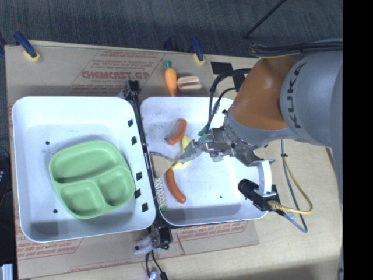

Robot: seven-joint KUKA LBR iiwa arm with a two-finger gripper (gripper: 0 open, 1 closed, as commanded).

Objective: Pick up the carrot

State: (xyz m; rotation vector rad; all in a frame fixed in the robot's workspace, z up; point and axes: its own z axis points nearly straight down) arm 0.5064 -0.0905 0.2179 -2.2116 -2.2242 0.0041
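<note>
Past my bench lies dark grey carpeted floor (116,10), crossed at the upper right by a thin black rod (274,10). The bench top is covered with flat brown cardboard printed in red lettering (111,69), held by blue clamps (26,45) along its far edge.

Two white bins (35,115), one green tray (90,178), two sausages (176,132), one carrot (170,80), one bun (189,83).
</note>
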